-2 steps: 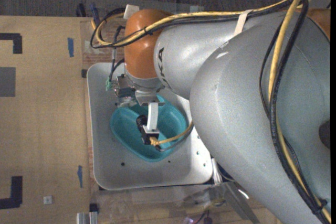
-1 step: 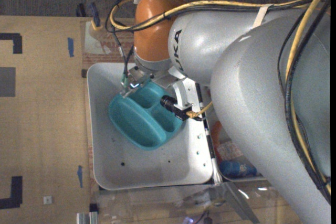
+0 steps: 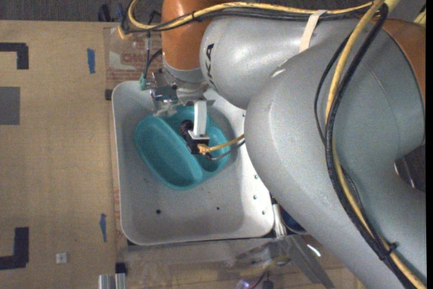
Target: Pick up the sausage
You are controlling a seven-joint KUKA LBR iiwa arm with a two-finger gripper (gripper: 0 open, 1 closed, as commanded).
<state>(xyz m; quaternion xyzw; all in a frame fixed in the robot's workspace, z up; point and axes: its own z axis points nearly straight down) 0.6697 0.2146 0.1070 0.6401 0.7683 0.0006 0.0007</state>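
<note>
The pincer is held low at the upper rim of a teal bowl, which is set in the white bin on the table. Whether the pincer is wide or narrow cannot be told, as it is masked by the wrist. The sausage cannot be located with certainty. It is judged to be hidden beneath the wrist, at or just inside that bowl rim, which would explain why the arm is placed there.

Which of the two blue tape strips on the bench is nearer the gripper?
The upper strip, beside the bin's top-left corner; the gripper hangs over that end. The lower strip lies by the bottom-left corner.
</note>
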